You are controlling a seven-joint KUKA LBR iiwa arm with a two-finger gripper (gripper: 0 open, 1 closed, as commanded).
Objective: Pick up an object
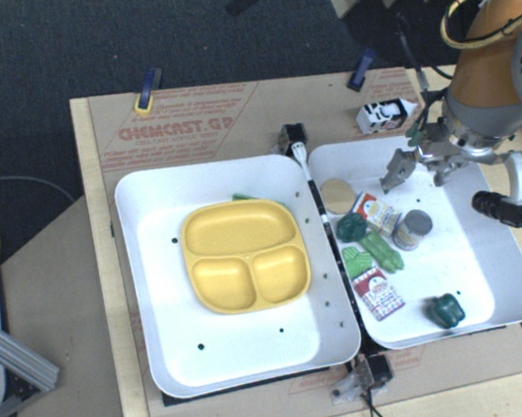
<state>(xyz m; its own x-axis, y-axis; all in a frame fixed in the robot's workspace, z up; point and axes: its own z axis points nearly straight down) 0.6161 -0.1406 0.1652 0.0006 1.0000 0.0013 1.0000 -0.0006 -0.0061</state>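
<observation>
A: Camera view, looking down at a slant. Gripper (423,165) sits over the far part of the right bin (494,259), arm coming in from the right, orange band above the wrist. Two grey fingers (397,170) stand apart, nothing between them.

B: What lies closest to it?

A: Just left of the gripper, a round tan disc (337,194) at the bin's far left corner. Nearer the camera from the fingertips, a small red-and-white packet (372,210) and a grey cylinder (415,225), close together. None of them touches the fingers.

B: Further out?

A: Below and left of the gripper, a dark green rounded piece (350,229), then a light green long piece (384,253) and a green leafy patch (356,261) beside it. Past those, a red-and-white carton (378,292) lying flat. Well apart, toward the near edge of the bin, a dark green lump (445,310) on its own.

B: Left bin?

A: Well to the gripper's left. Left bin (154,263) holds a yellow divided tray (245,254), three compartments, flat on the floor. A sliver of green (243,196) shows at the tray's far edge; cannot tell what it is.

B: Outside the bins?

A: A black-and-white small object (385,115) on the bench, just beyond the gripper.
</observation>
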